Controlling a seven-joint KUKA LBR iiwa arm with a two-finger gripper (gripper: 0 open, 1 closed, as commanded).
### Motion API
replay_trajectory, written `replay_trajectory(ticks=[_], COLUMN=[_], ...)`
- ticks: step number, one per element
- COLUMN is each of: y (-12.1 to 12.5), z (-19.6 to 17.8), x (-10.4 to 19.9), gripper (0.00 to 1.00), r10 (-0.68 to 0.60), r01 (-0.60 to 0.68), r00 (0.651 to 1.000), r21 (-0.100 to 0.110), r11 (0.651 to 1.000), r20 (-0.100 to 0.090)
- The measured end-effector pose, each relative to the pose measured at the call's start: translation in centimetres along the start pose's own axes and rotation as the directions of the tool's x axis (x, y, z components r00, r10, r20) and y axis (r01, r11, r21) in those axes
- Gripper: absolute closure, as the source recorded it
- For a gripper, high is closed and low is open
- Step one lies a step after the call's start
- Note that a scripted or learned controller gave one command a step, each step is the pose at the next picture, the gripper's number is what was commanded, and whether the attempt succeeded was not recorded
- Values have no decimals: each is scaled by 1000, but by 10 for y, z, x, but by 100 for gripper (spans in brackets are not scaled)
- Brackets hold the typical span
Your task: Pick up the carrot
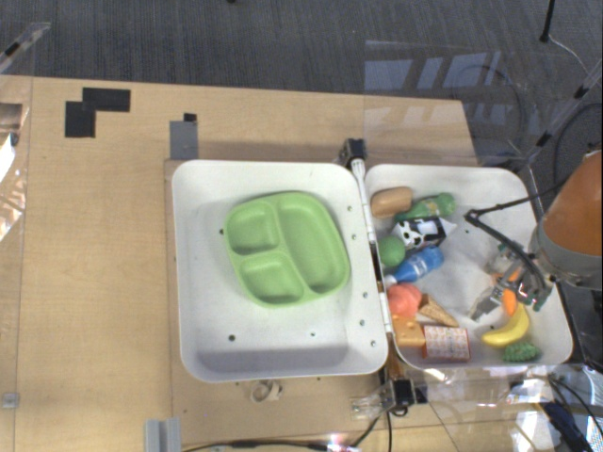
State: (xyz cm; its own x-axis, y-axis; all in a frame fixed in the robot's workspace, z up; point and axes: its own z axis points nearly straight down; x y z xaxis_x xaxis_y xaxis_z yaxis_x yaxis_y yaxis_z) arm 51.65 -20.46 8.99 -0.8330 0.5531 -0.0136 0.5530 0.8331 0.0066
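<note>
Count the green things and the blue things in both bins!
Green: 4 (plate, long veggie, round ball, small bit)
Blue: 1 (bottle)
Total: 5

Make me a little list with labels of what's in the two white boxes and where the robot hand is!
left bin: green divided plate
right bin: toy foods heaped along its left side
near left wall: bread roll, cow figure, blue bottle
near corner: banana
gripper: low in the right bin, just above the banana
carrot: small orange piece at the gripper; whether it is gripped cannot be told
</note>
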Motion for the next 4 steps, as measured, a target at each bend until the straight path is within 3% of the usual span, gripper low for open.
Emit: replay_trajectory(ticks=[1,2,3,4], y=[19,-11,22,-3], z=[0,0,1,-1], x=[8,20,-13,25], gripper=[0,0,0,0], r10=[329,126,405,162], r01=[-329,-126,-405,-162], r00=[944,992,914,987], r21=[0,-3,-4,-2], r11=[944,992,914,987], r20=[2,0,-19,6])
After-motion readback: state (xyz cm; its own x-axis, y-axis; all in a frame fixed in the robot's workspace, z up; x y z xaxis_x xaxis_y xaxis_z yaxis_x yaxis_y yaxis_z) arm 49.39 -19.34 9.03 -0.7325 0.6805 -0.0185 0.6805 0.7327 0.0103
